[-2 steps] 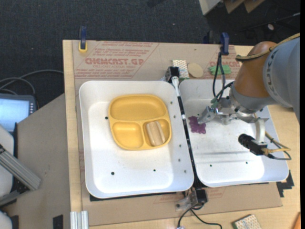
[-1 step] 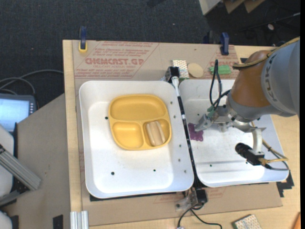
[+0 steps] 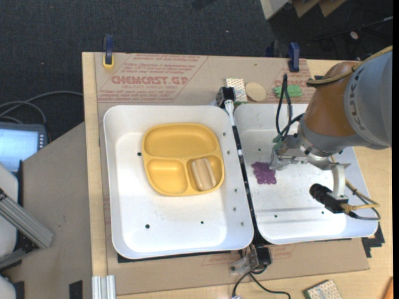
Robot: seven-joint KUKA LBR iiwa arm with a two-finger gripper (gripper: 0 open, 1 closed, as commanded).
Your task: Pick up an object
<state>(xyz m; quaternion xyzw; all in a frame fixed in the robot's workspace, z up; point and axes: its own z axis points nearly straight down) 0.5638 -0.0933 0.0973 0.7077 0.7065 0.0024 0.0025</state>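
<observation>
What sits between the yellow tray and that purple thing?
In the camera view, the two bins' meeting rims lie between the yellow tray and the purple object.

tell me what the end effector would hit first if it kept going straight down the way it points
Probably the purple object lying in the right bin: the end effector sits just beside it, though depth is unclear.

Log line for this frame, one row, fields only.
arm: over right bin | gripper: beside purple object | grasp: none seen | left bin: yellow tray
</observation>
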